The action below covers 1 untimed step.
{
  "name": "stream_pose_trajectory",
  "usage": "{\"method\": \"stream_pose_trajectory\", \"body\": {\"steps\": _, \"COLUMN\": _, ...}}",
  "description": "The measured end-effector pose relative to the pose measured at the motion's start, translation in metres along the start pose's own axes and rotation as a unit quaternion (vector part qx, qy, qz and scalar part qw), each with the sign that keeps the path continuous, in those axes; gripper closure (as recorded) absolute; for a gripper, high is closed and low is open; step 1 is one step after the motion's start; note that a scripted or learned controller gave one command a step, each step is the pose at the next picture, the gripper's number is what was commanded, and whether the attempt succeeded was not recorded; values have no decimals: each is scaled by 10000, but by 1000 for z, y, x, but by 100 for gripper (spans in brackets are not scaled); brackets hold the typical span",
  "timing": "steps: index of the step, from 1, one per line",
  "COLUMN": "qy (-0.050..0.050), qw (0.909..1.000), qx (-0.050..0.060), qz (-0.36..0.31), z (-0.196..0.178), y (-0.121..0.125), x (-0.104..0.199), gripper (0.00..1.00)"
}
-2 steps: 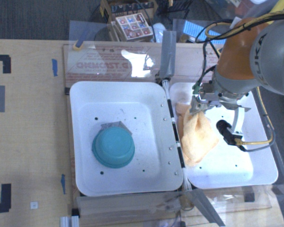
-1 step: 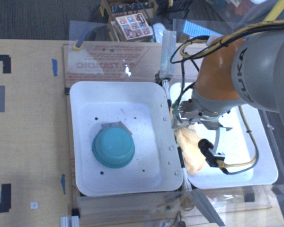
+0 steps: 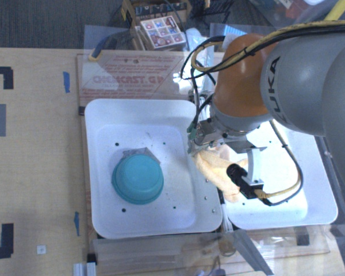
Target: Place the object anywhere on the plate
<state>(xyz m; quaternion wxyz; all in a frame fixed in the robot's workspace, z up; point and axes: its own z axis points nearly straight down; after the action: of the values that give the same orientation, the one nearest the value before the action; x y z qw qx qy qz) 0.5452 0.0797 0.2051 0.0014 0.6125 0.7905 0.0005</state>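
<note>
Wooden bench point(image 3: 34, 171), two white bins point(image 3: 161, 119); teal plate point(image 3: 138, 179) in left bin; hand point(image 3: 202, 144) over yellow object point(image 3: 218, 168), grip unclear.

A teal upturned bowl-like plate point(image 3: 138, 178) sits in the left white bin point(image 3: 103, 211), beside a grey scrap point(image 3: 137, 153). The grey arm point(image 3: 310, 79) with its orange band point(image 3: 244, 76) hangs over the divide between bins, above a pale yellow cloth point(image 3: 215, 168) draped across the right bin point(image 3: 310, 206) edge.

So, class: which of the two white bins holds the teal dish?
The left bin. The teal dish sits upside down on its floor; the right bin lies under the arm, by the yellow cloth.
</note>
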Motion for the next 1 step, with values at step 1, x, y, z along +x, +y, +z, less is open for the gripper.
{"method": "stream_pose_trajectory", "body": {"steps": 1, "qy": 3, "qw": 9972, "qx": -4, "qz": -743, "z": -14, "y": 22, "x": 72, "gripper": 100}}
